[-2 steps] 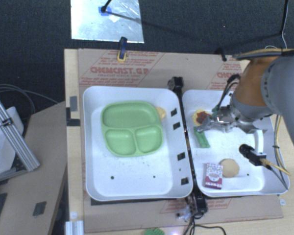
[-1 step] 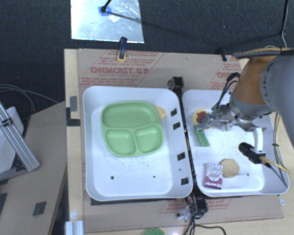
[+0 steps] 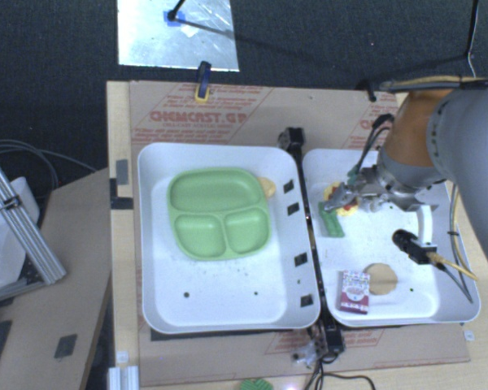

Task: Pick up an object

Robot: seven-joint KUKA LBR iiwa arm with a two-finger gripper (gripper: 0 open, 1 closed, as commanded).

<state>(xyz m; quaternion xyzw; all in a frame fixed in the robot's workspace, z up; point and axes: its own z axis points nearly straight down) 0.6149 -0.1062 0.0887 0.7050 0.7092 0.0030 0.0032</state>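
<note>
My gripper (image 3: 342, 201) is low in the right bin (image 3: 407, 307), at its upper left part, over a small pile of objects. A green stick-like piece (image 3: 331, 220) lies just below the fingers, and a yellow and red bit (image 3: 338, 192) shows beside them. Whether anything sits between the fingers is hidden. Near the bin's front lie a small red and white box (image 3: 354, 291) and a tan round disc (image 3: 381, 279), touching each other.
The left bin (image 3: 228, 307) holds a green divided plate (image 3: 220, 212) with a yellow object (image 3: 267, 187) at its upper right edge. A black cable part (image 3: 415, 246) hangs off the arm over the right bin. A black divider with clips (image 3: 301, 218) runs between the bins.
</note>
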